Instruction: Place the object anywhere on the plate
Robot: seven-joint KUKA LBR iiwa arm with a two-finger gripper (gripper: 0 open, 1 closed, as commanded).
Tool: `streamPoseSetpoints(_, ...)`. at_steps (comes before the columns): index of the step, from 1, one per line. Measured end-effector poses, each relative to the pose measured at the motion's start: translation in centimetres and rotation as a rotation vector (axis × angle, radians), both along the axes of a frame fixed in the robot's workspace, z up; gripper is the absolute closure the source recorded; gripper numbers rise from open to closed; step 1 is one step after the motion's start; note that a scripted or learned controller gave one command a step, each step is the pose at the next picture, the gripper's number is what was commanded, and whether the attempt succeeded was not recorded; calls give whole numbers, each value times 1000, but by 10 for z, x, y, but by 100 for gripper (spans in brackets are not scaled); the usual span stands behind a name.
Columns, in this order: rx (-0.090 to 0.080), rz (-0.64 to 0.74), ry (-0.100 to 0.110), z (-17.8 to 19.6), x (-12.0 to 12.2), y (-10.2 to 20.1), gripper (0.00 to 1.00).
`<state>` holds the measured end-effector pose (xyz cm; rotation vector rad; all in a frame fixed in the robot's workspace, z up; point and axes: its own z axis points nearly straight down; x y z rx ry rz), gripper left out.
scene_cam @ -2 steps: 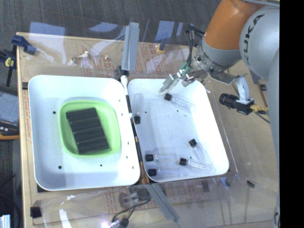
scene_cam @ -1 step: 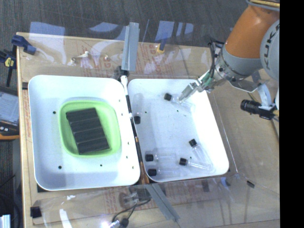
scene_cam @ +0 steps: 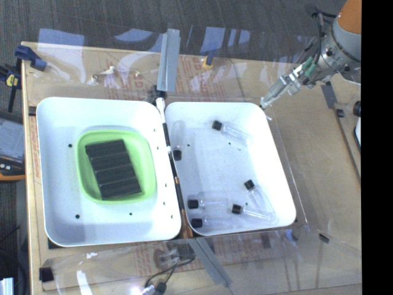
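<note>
Camera view showed my gripper (scene_cam: 265,102) above the right bin's (scene_cam: 279,165) corner, grip state indiscernible; the clear vial (scene_cam: 230,129) looked light, slippery, best pinched mid-body.
</note>
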<state>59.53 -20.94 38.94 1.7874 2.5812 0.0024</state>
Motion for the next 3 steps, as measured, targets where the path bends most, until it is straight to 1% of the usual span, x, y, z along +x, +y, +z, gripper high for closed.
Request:
streamPoseSetpoints(1,1,-125,0,54,-30,-1,0)
streamPoseSetpoints(2,-1,-251,6,53,-57,-2,0)
streamPoseSetpoints(3,-1,-420,5,53,-107,-2,0)
